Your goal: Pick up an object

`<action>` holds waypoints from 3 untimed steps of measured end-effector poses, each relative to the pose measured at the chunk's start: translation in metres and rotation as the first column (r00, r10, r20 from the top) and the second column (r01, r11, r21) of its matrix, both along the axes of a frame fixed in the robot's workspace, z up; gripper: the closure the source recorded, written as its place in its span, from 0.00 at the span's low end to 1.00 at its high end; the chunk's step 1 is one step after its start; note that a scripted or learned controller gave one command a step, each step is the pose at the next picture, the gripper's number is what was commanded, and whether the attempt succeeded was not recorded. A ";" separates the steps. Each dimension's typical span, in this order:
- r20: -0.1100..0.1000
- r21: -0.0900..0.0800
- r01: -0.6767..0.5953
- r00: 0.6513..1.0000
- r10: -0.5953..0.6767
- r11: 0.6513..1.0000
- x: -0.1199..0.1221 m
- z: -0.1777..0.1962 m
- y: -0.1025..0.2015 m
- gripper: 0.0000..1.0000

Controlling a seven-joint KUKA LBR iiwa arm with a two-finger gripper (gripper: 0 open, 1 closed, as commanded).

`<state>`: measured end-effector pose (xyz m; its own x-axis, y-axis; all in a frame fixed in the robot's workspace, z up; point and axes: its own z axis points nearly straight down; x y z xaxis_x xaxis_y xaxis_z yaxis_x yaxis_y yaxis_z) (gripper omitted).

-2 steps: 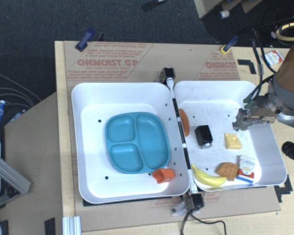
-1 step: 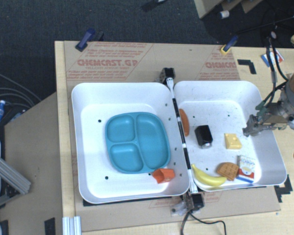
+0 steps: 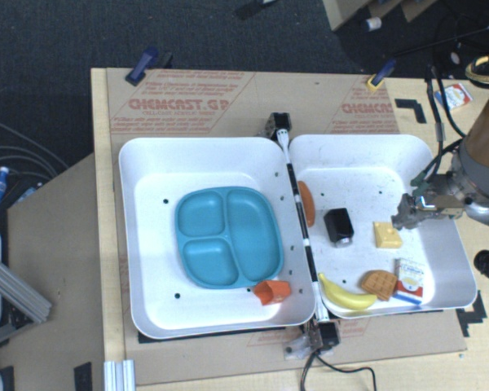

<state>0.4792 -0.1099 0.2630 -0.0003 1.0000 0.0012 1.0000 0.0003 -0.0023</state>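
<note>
Claw point(image 3: 407, 214) low over the right bin point(image 3: 440, 157), reaching in from the right edge.

Grey arm point(image 3: 477, 165) bent down across the bin's right wall, wrist pointing left. Cannot tell how far open the claw is; nothing seen in its grip. Just below its tip: yellow block point(image 3: 386, 235). Left of it: black object point(image 3: 338, 225). Further below: cookie point(image 3: 378, 283), banana point(image 3: 345, 296), small packet point(image 3: 409, 277).

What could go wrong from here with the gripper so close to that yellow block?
The gripper sits at the yellow block's upper right, so closing may nudge it away rather than catch it. The black object lies close beside it and could get bumped. The gripper is also near the right bin's wall.
</note>
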 end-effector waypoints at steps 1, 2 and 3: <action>0.000 0.000 -0.001 1.000 0.001 1.000 0.000 0.002 0.011 1.00; 0.003 -0.002 0.000 1.000 0.000 1.000 0.000 0.001 -0.015 1.00; 0.004 -0.002 0.000 1.000 0.001 1.000 0.046 -0.006 -0.007 1.00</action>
